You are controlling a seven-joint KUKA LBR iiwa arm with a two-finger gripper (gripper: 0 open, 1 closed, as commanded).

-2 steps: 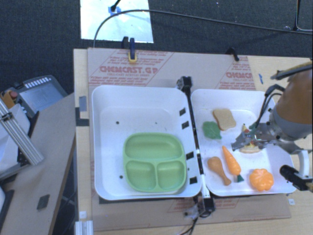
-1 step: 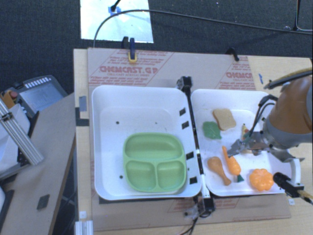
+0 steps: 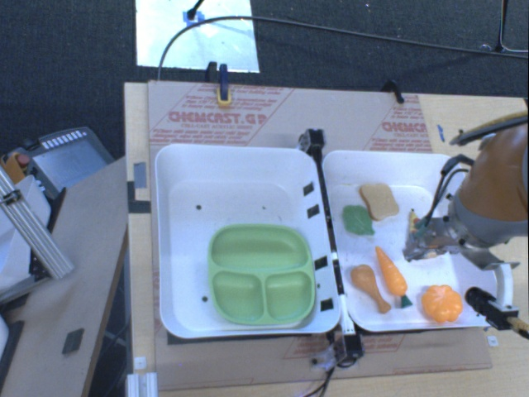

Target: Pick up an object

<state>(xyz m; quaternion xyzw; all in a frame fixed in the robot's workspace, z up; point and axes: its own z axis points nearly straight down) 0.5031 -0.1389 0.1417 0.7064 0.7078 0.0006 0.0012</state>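
Two white bins, gripper (image 3: 421,246) near right bin's (image 3: 413,165) far-right wall, grip state unclear, carrot (image 3: 391,272) just beside

The arm (image 3: 496,193) is a thick, rounded tube. Its upper part is a dull orange band with a smooth, slightly glossy skin, and below that comes a grey wrist section. Thin black cables (image 3: 442,184) loop along the left side of the wrist. The claw (image 3: 421,245) at the end is small, dark and metallic, with mixed grey and black parts too blurred to separate.
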